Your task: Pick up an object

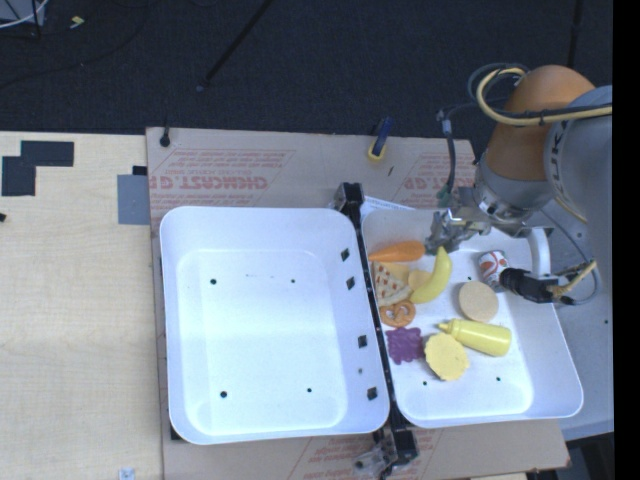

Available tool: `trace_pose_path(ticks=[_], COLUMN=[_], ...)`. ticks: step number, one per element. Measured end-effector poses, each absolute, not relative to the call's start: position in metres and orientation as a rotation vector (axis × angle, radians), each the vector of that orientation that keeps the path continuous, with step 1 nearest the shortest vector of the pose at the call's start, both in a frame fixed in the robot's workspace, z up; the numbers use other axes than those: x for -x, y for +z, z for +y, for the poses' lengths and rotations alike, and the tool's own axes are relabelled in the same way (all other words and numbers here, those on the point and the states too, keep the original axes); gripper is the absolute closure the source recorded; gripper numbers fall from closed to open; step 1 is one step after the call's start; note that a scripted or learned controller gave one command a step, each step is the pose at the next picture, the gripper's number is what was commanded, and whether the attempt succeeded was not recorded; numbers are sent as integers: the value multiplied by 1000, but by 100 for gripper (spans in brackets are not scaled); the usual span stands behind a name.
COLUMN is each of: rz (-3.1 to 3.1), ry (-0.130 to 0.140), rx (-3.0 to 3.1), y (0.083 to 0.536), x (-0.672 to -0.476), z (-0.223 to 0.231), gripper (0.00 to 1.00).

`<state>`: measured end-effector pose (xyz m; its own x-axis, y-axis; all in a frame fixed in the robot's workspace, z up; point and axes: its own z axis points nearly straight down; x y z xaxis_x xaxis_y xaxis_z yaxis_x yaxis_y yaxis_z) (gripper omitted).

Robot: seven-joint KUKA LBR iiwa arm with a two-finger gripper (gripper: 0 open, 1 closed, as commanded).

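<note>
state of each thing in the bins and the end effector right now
end effector: low over the right bin, above the banana
banana: lying flat, not held
carrot: lying flat
yellow bottle: on its side
pretzel: flat
right bin: holds the toys

A dark carpeted floor (pixel 300 48) fills the far side of the scene, crossed by thin black cables (pixel 240 28). At the far left corner, part of a metal stand (pixel 25 3) shows. Nearer, a pale wooden bench top (pixel 70 318) stretches across the left, marked with a few black and grey squares (pixel 130 198). A flat sheet of brown cardboard (pixel 260 168) with red printed lettering lies on the bench, reaching to its far edge. A small blue and yellow clamp (pixel 379 140) grips the cardboard's far edge. The light is even and fairly bright, without hard shadows.
</note>
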<state>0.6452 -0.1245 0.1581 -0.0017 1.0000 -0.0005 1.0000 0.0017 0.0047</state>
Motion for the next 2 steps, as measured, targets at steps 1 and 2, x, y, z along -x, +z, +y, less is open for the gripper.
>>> trace_pose_path(ticks=[1, 2], rz=[2224, 2224], ry=[-2, -10], rx=[-2221, -2229], y=[153, 84], x=[-644, -598], z=[-124, -144], gripper=[0, 0])
